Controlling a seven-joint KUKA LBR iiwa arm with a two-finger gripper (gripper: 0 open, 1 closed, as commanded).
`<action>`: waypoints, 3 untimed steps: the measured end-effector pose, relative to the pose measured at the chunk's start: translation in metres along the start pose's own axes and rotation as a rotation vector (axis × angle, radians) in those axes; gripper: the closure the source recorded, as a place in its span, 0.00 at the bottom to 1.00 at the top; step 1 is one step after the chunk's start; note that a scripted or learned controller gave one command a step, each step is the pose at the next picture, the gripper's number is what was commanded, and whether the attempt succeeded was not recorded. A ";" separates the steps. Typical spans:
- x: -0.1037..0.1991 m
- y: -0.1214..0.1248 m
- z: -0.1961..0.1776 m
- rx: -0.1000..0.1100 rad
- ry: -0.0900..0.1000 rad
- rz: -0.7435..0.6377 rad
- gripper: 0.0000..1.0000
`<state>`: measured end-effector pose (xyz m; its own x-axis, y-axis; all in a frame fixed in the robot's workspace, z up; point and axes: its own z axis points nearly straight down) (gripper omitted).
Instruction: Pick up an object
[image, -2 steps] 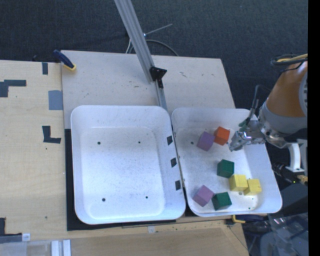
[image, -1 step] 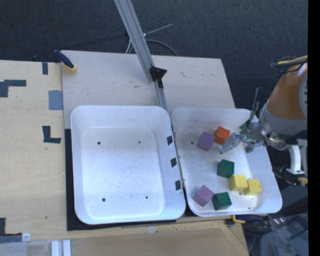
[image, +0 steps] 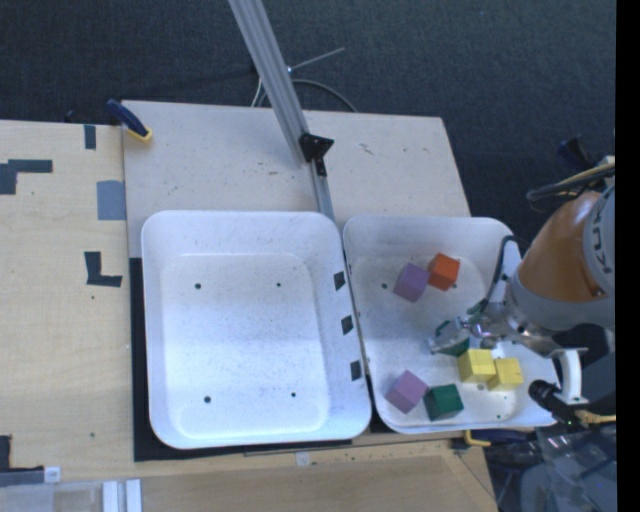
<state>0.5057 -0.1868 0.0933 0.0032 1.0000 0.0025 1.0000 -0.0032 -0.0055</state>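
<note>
Seen from above, the arm reaches in from the right and lowers its pincer into the right bin, where all the candidate objects sit; the left bin beside it likely serves as the drop side. The pincer hangs low over the bin floor just beside the yellow blocks, seemingly lined up for a try at them, though whether it is parted or clenched cannot be told at this size, and nothing is seen held. An orange cube and a purple cube lie together toward the far wall; a second purple cube and a green cube rest near the front rim. Both bins stand on the counter.
</note>
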 end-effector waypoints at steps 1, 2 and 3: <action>0.001 0.002 -0.012 -0.003 -0.001 -0.005 1.00; -0.016 -0.023 -0.086 -0.009 -0.005 -0.003 1.00; 0.043 0.012 -0.115 -0.008 0.000 -0.012 1.00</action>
